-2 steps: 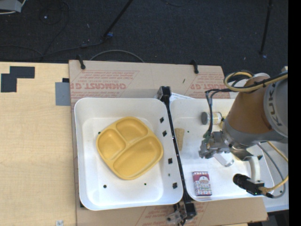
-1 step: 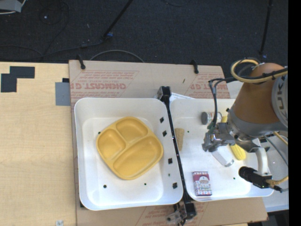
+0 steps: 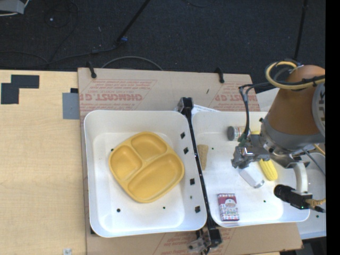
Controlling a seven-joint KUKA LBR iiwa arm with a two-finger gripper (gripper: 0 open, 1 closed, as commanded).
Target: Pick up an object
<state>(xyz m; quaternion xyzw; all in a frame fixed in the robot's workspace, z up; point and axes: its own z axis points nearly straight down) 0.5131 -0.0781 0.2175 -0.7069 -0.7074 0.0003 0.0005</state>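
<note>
Red card box below gripper

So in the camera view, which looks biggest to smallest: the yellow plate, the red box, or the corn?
1. Yellow plate, by far the largest.
2. Red box.
3. Corn, though the arm partly hides it, so its spot after the box is unsure.

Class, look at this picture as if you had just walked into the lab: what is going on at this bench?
A robot arm reaches in from the right over the right bin, its gripper low among the items there: a yellow corn cob, a clear bottle-like object and a small red box nearer the front. Nothing is visibly held. The left bin holds a yellow divided plate.
</note>
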